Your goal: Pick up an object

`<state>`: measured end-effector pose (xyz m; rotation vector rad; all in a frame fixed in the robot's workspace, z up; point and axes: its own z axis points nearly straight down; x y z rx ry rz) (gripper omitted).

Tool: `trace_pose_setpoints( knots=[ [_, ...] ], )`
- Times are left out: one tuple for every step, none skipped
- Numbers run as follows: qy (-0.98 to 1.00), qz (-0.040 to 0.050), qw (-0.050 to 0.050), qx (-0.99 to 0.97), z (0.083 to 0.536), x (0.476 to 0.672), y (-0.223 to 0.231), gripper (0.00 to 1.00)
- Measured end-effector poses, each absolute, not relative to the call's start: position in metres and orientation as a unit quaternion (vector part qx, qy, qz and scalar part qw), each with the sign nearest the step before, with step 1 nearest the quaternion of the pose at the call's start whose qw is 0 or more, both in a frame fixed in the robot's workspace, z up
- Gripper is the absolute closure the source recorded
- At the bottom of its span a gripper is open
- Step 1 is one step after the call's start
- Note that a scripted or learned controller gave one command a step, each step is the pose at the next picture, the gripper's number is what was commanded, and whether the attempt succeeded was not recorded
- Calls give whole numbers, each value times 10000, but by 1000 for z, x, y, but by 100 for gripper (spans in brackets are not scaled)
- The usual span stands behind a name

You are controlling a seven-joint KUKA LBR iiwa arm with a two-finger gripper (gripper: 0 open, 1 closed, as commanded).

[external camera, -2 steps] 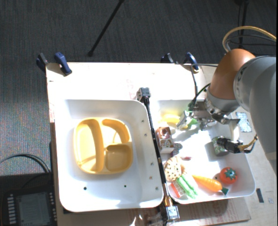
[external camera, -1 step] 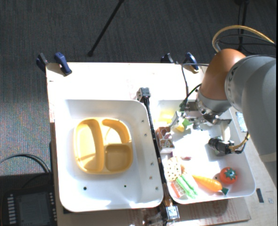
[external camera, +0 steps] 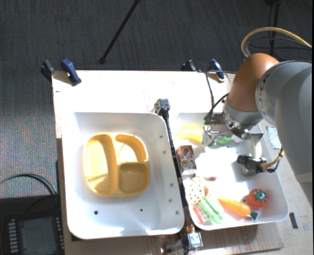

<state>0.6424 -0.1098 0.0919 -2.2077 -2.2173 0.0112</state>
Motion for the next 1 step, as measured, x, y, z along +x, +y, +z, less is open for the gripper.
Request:
trace_pose_setpoints(
  knots=[
    [-7086,36,64,-7055,92,642,-110,0]
  ],
)
